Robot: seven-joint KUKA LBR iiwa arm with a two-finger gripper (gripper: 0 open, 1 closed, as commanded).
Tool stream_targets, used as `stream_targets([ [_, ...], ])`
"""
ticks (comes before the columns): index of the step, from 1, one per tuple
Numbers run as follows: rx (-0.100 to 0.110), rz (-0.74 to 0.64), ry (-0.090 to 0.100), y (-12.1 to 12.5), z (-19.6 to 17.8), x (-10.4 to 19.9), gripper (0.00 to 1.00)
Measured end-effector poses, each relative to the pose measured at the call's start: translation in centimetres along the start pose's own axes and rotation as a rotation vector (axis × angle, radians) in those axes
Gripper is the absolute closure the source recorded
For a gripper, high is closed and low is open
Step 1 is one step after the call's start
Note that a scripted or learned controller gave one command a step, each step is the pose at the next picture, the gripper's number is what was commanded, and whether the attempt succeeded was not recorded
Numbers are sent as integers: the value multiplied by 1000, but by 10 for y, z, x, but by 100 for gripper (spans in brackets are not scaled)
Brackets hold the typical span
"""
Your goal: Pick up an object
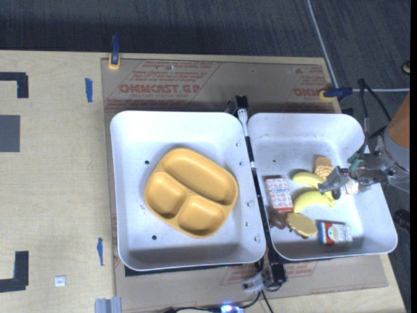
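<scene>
The right bin (374, 230) holds several small items. Two yellow bananas lie near its middle, one (303, 178) above the other (310, 203). A tan cracker (322, 167) sits just behind them. A red-and-white carton (279, 194) lies at the left, a round tan bun (301, 223) is in front, and another small carton (333, 233) lies at the front right. My gripper (335, 182) reaches in from the right and hangs low between the two bananas' right ends, close to the cracker. I see nothing lifted off the bin floor.
The left bin (130, 149) holds a large yellow divided plate (189, 192). A dark brown piece (279, 219) lies by the right bin's left wall. Cables run along the divider (251, 175) between the bins. The grey arm (391, 168) crosses the right bin's right rim.
</scene>
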State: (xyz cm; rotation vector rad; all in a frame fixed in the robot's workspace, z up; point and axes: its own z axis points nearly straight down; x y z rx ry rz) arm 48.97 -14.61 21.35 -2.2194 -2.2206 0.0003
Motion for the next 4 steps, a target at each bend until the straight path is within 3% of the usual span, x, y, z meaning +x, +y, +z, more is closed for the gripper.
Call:
stream_targets([
  [1,-14,0,-5,13,124,9,0],
  [2,-17,1,-6,13,114,9,100],
  [3,-13,0,-4,73,124,45,100],
  [4,-3,-1,-1,28,29,131,100],
])
